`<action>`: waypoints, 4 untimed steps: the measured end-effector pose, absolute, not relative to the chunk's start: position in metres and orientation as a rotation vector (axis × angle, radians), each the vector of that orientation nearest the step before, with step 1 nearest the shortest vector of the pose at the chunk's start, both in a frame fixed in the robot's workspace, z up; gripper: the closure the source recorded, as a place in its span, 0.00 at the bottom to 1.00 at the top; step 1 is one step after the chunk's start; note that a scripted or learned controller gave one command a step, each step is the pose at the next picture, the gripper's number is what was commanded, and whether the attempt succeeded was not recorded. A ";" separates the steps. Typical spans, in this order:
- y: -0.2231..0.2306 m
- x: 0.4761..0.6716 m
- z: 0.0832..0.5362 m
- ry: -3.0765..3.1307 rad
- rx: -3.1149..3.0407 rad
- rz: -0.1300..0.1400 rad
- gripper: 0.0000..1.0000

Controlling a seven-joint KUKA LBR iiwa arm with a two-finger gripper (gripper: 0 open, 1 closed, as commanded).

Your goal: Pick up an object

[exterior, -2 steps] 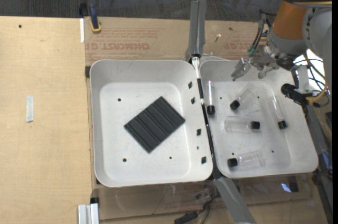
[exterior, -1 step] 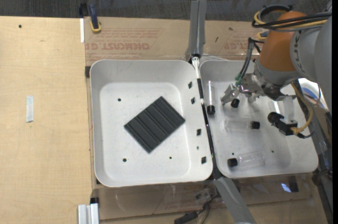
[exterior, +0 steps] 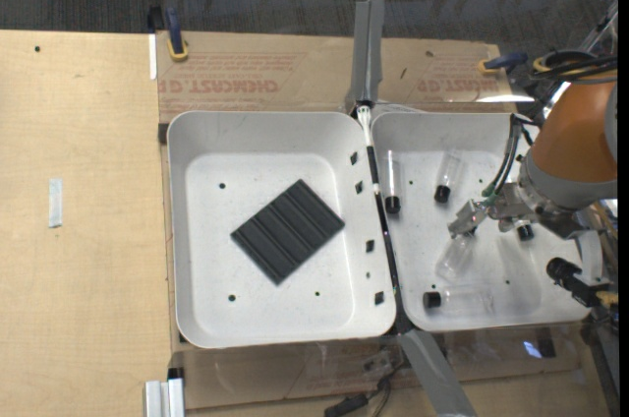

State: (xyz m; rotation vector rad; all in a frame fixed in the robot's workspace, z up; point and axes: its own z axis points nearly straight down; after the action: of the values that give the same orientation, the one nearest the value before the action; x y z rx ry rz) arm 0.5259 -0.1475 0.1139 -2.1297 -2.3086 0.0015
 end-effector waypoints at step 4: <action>-0.149 0.549 0.101 -2.387 -2.041 0.001 0.00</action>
State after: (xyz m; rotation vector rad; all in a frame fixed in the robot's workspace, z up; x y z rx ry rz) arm 0.5491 -0.1490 0.1006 -2.0415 -2.3872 0.0013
